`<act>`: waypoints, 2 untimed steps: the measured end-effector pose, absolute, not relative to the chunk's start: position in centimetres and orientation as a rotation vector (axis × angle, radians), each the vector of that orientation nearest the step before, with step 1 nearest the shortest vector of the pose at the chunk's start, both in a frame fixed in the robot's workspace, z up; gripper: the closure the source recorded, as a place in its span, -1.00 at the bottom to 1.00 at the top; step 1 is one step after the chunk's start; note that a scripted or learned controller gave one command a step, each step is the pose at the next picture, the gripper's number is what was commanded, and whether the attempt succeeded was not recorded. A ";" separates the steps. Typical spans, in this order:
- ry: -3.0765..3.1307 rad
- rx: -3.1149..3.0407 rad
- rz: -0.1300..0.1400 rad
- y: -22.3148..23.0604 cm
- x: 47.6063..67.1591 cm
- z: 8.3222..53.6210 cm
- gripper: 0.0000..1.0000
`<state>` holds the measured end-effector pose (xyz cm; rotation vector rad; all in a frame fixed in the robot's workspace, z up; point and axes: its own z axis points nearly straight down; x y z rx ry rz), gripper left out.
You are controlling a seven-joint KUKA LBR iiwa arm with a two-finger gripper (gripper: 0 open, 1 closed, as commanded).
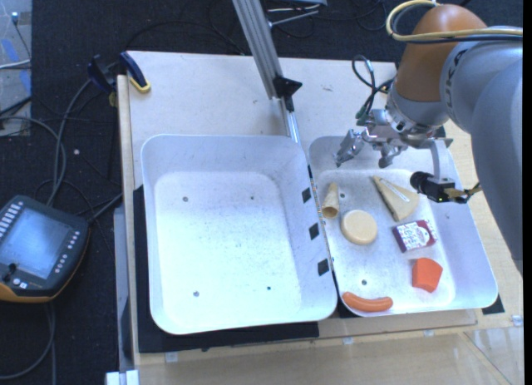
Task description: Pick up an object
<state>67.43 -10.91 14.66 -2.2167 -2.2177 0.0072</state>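
My gripper (366, 152) hangs over the far edge of the right bin (465, 234), its two fingers spread apart with nothing between them. Below it in that bin lie several play-food items: a tan cone (331, 199) by the left wall, a cheese wedge (396, 197), a round pale biscuit (359, 227), a dark red packet (414, 234), an orange block (426, 274) and a red sausage (367, 302) at the near edge. The gripper is above and apart from all of them.
The left bin (224, 234) sits beside the right one. A slanted metal rail (259, 34) crosses the back of the bench. A yellow-handled tool (133, 74) lies at the bench's far left corner. A teach pendant (37, 246) rests on the floor at left.
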 end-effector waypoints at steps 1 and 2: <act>-2.218 -2.224 0.002 -10.8 59.4 9.5 -1.00; -2.267 -2.182 -0.005 -11.4 62.1 16.2 -1.00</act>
